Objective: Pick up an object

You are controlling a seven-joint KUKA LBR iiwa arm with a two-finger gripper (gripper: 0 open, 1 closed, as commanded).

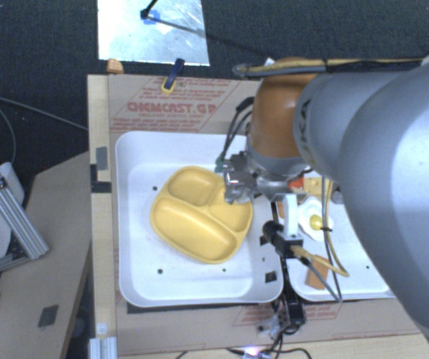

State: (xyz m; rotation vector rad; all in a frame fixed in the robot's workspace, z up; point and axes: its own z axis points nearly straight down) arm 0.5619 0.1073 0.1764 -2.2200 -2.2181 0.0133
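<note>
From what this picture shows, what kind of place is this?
Probably a robotics lab bench: a grey arm reaches over two white bins, a yellow divided tray lies in one, and cables run loose.

A divided plate (199, 215) lies in the left bin (135, 200) (arm (364, 140) overhanging the right).

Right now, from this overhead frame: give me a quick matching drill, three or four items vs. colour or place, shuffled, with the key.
Items:
1. divided plate
2. left bin
3. wrist band
4. clip

Descriptions:
A. orange, above the gripper
B. white, holding the plate
C. yellow, three compartments
D. blue and yellow, on the cardboard beyond the bins

Pairs: 1-C, 2-B, 3-A, 4-D
</note>
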